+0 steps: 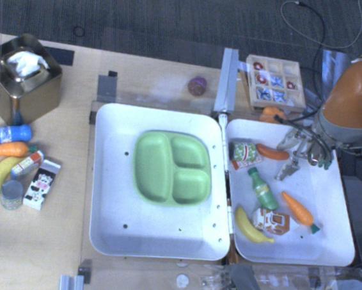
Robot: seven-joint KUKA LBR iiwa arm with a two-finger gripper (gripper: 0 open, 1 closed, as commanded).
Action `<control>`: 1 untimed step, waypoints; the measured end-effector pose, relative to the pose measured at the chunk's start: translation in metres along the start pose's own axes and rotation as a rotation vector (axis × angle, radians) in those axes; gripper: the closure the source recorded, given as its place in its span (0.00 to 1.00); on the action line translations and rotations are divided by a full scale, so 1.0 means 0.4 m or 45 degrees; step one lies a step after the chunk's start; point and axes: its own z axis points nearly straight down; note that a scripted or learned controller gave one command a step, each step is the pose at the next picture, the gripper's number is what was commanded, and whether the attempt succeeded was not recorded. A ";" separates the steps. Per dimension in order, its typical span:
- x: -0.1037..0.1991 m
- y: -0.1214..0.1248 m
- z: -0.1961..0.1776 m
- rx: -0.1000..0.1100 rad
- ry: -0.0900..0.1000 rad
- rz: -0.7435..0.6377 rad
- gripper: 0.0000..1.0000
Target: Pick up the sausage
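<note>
The sausage (pixel 271 152), a reddish-orange link, lies near the back of the right bin (pixel 335 209), just right of a small red-and-green packet (pixel 245 154). My gripper (pixel 293 161) hangs over the back of that bin, its metal fingers (pixel 290 166) pointing down and spread apart, right beside the sausage's right end. Nothing sits between the fingers. The orange band of the arm (pixel 356 95) rises behind it at the right.
In the right bin also lie a green bottle (pixel 264 189), a carrot (pixel 299 210), a banana (pixel 250 226) and a small brown carton (pixel 272 221). The left bin (pixel 109 185) holds a green divided plate (pixel 171 167). Loose items sit on the bench at far left.
</note>
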 end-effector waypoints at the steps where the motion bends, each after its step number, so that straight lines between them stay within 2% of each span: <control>1: -0.012 0.006 -0.038 -0.003 -0.025 0.000 1.00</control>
